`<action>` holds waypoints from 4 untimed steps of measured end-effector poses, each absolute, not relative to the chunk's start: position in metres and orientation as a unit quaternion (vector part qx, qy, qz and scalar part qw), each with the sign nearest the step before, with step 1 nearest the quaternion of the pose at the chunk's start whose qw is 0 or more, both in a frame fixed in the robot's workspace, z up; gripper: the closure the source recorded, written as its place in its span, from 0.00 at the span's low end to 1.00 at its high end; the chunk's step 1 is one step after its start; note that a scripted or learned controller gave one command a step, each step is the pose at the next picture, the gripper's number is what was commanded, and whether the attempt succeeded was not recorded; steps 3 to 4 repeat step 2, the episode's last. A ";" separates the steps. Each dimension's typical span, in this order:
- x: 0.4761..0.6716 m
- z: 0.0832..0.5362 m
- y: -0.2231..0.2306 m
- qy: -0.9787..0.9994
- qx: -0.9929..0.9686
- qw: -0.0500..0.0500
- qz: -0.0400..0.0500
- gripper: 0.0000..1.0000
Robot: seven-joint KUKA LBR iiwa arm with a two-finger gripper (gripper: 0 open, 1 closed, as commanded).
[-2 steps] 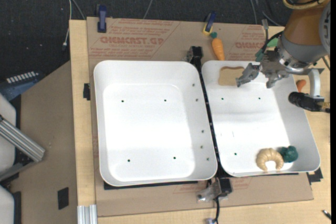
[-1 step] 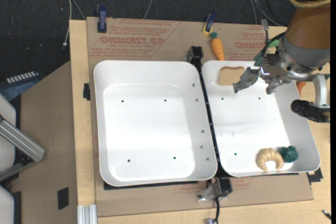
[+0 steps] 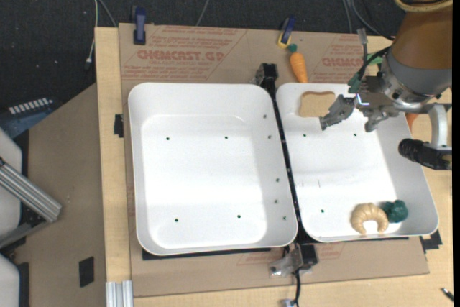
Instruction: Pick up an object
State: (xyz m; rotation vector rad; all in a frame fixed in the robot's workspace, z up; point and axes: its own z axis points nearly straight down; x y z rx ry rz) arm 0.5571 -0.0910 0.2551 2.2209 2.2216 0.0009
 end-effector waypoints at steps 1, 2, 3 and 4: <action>0.557 0.255 -0.091 0.707 0.707 0.000 0.000 0.00; 0.486 0.174 -0.132 0.705 0.709 -0.003 -0.003 0.00; 0.486 0.174 -0.132 0.705 0.709 -0.003 -0.003 0.00; 0.486 0.174 -0.132 0.705 0.709 -0.003 -0.003 0.00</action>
